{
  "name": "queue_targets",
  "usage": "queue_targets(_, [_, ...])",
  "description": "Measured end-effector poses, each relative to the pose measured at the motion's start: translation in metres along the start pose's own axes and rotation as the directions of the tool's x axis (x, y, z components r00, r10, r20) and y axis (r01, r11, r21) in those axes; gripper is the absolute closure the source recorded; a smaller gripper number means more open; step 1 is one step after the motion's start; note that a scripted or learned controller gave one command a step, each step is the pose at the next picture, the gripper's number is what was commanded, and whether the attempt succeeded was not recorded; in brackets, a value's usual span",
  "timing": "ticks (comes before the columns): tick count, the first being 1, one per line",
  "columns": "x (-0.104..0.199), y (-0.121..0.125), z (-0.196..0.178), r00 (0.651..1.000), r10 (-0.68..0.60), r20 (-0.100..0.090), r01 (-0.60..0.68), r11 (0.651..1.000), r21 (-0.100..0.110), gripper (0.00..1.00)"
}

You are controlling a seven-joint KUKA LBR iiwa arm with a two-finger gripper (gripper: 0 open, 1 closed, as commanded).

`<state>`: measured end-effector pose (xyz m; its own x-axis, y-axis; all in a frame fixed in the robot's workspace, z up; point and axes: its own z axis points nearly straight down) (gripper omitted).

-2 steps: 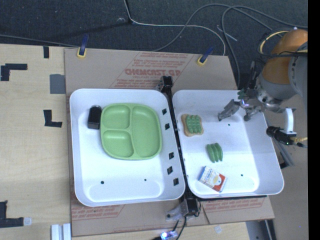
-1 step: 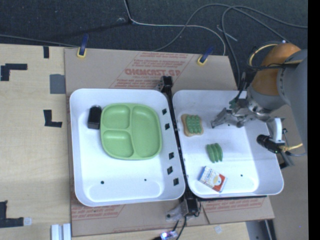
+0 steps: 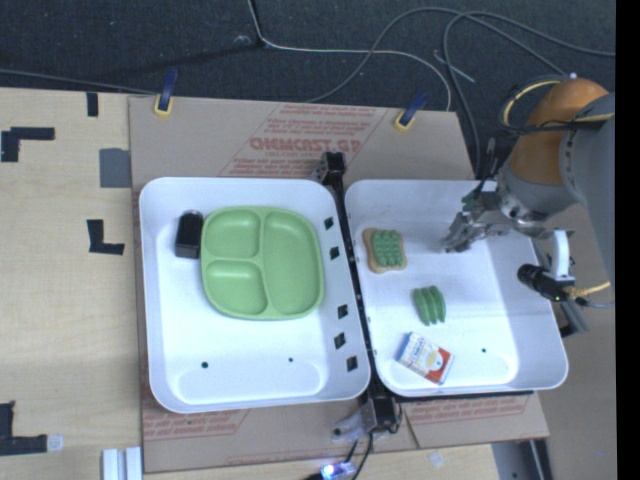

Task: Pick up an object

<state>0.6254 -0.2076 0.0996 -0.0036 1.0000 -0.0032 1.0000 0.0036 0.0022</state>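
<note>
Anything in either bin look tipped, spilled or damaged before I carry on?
Nothing stands out. The green divided plate lies flat in the left bin with a black block beside it. The right bin holds a biscuit-like piece, a green ridged piece and a small packet, all apart.

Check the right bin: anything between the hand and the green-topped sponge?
Nothing visible. The hand sits over the right bin near its back right, and the green-topped sponge lies to its left with only bare white floor between. The green ridged piece and small carton lie nearer the front.
</note>
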Motion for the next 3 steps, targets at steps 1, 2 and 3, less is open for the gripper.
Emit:
queue_targets(1, [-0.001,-0.004,-0.062,1.0,0.003,-0.002,-0.003,1.0,-0.003,1.0])
queue_targets(2, [-0.001,-0.003,-0.116,1.0,0.002,-0.001,-0.002,1.0,-0.003,1.0])
queue_targets(3, [0.048,-0.005,-0.108,1.0,-0.002,-0.004,0.002,1.0,0.003,1.0])
